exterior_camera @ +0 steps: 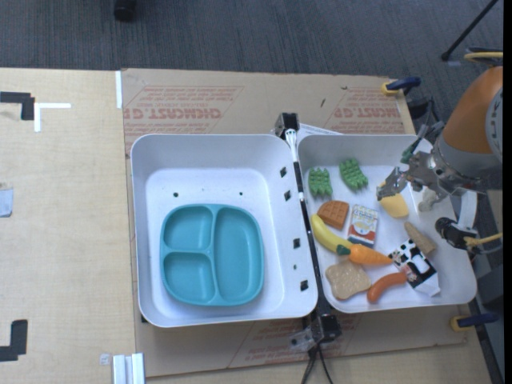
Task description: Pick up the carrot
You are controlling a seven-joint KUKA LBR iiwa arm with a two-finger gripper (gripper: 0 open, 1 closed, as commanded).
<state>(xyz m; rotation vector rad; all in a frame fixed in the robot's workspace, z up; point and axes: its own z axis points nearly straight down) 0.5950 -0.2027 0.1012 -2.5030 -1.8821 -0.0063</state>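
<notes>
From my remote station I see the arm (474,118) reaching in over the right bin (458,288), its gripper (394,187) hanging above the bin's back right part, just beside a yellow block (394,206); I cannot tell how the jaws stand. The carrot (366,255) lies near the bin's middle, toward the front, its green end touching the tip of a banana (324,234). A slice of bread (346,279) and a sausage (386,286) lie along the front edge. Two green pieces (336,178) sit near the back wall. A waffle (334,213) and a small carton (364,224) lie between them and the carrot. The left bin (144,214) bears a teal divided plate (213,254).
</notes>
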